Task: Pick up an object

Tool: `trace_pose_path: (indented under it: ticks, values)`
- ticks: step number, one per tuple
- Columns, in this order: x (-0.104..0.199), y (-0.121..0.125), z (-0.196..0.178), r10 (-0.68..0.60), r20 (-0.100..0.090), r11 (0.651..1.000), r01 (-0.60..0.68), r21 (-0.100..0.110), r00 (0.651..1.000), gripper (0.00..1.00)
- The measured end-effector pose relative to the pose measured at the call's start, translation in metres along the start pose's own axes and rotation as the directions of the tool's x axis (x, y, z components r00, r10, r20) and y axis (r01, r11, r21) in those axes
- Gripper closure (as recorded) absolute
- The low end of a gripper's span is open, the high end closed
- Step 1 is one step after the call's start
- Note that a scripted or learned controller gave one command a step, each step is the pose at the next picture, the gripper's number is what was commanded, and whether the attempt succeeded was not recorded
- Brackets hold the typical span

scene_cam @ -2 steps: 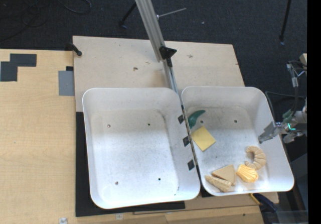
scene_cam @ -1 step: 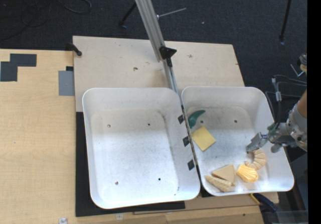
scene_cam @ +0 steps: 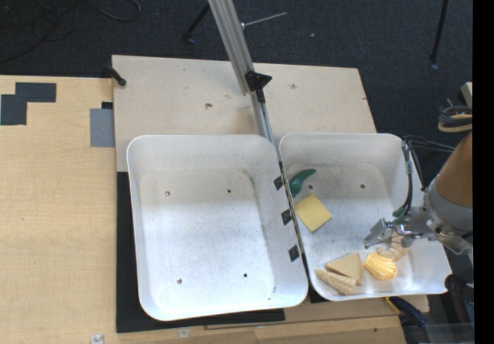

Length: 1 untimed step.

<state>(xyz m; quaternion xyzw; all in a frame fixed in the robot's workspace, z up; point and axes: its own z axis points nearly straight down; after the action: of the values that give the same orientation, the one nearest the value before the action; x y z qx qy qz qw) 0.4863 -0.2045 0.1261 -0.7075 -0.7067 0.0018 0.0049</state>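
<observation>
My gripper (scene_cam: 394, 236) hangs low over the right side of the right bin (scene_cam: 340, 151), reaching in from the right edge. Just below it lies a yellow ridged piece (scene_cam: 380, 266), with a pale beige item (scene_cam: 399, 250) partly hidden under the gripper. To their left sit a tan wedge (scene_cam: 346, 265) and a crumbly tan stick (scene_cam: 335, 281) at the bin's front. A flat yellow square (scene_cam: 313, 213) and a dark green curved piece (scene_cam: 300, 178) lie near the bin's left wall, away from the gripper.
The left bin (scene_cam: 154, 157) stands beside the right one, the two meeting at a divider with black clips (scene_cam: 286, 215). A slanted metal bar (scene_cam: 231, 34) rises from behind the bins. Cables (scene_cam: 455, 117) lie at the far right.
</observation>
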Motion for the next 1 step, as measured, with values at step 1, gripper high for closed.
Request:
trace_pose_path:
  ticks: [1]
  values:
    - [0.0028,0.0048,0.0304,-0.004,0.000,1.000,0.004,-0.017,1.000,0.00]
